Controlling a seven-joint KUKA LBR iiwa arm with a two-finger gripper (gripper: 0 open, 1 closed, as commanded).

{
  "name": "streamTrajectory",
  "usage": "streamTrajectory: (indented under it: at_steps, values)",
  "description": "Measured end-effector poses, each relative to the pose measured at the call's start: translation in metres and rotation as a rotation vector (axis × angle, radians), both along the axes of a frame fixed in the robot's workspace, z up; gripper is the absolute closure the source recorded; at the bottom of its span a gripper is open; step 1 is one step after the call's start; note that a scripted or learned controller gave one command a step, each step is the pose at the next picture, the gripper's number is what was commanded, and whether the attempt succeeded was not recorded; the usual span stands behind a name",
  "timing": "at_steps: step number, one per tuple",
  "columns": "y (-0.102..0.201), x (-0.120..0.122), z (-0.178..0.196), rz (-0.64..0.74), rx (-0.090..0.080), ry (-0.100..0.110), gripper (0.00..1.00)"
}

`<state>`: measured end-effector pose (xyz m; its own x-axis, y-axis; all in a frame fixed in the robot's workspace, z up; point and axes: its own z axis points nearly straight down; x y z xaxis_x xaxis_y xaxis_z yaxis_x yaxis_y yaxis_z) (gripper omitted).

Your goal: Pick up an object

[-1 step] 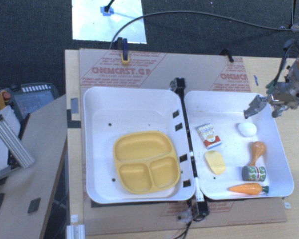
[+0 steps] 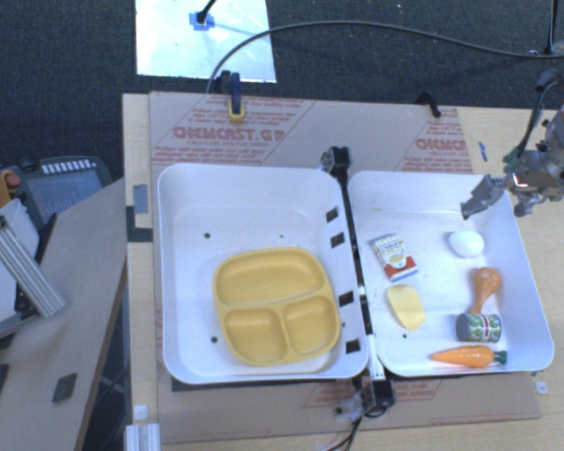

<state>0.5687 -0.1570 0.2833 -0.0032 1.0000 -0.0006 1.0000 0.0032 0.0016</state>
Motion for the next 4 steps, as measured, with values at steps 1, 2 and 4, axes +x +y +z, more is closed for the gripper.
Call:
streamTrajectory:
  at_steps: [1, 2, 4]
  values:
    - [-0.003, 0.009, -0.057, -0.002, 0.001, 0.003, 0.00]
    - [-0.008, 0.008, -0.101, -0.002, 0.000, 0.003, 0.00]
    - [-0.012, 0.015, -0.131, -0.003, -0.001, -0.003, 1.00]
